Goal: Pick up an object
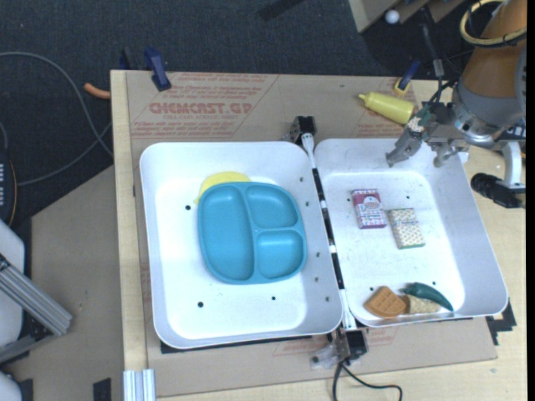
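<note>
Camera view: we see the gripper (425,144) over the right bin's (468,224) far edge, fingers spread, nothing between them. The nearest candidate, a small red packet (367,208), lies inside that bin, toward the bench front and left of the gripper, its long axis running front-to-back.

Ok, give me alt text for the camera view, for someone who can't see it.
The robot arm's tool hovers open over the far edge of the right bin, holding nothing; that bin holds a small red packet, a speckled sponge and toy food at its near edge. The left bin holds a blue divided plate lying over a yellow item.
</note>
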Motion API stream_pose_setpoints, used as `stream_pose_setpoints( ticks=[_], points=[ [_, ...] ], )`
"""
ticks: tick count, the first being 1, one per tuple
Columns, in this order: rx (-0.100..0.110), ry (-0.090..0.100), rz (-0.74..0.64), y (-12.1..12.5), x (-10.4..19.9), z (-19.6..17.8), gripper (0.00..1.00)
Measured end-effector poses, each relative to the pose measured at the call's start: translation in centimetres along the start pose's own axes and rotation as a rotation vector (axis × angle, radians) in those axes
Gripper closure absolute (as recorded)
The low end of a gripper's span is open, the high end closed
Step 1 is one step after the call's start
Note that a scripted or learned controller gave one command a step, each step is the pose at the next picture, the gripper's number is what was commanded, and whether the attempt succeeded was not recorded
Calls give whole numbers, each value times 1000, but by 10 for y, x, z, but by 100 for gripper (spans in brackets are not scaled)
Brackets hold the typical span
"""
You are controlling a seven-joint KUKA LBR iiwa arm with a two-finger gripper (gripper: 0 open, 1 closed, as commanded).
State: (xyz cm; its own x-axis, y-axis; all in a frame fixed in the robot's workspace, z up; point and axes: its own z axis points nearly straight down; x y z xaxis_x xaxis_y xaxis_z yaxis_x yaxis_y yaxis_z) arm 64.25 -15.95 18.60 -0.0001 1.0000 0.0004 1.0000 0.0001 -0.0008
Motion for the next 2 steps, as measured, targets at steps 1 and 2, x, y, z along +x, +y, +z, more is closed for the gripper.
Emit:
stream_pose_setpoints(
  ticks=[1, 2],
  points=[
    [-2, -1, -1, -44, 55, 99, 0],
    [-3, 0, 0, -43, 55, 89, 100]
  ],
)
